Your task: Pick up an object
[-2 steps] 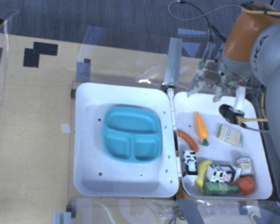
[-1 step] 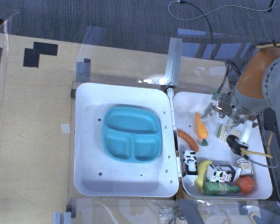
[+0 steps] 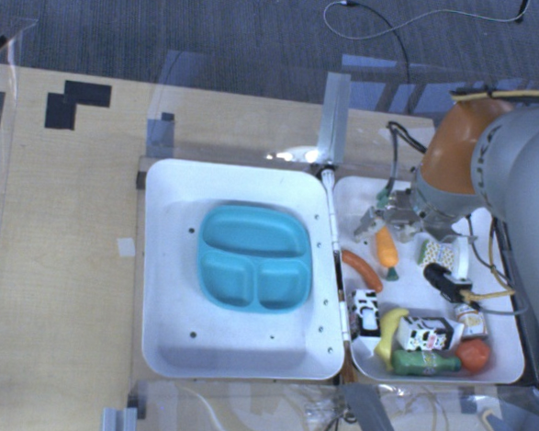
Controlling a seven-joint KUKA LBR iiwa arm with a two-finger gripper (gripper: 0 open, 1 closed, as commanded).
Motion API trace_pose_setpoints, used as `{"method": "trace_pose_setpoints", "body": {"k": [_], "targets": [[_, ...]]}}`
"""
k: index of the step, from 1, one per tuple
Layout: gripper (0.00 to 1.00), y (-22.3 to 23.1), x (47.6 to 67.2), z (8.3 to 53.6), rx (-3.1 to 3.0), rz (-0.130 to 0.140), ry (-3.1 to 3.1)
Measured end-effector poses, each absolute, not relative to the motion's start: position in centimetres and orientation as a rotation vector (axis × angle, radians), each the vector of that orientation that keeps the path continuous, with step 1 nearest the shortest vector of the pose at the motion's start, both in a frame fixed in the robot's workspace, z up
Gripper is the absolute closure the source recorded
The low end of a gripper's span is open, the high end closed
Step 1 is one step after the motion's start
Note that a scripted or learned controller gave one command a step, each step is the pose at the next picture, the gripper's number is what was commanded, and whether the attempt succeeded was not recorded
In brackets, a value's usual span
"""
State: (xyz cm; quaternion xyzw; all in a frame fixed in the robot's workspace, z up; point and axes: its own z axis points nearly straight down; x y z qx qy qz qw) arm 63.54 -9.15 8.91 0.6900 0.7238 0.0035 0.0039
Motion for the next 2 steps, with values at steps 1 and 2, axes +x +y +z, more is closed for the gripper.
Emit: {"method": "trace_pose_setpoints", "body": {"k": [1,2], "targets": [[1.00,-8.9,63.8,10.0,2.158,0.021,2.270],[1.00,-7.2,64.4,24.7,2.324,0.005,2.108]]}}
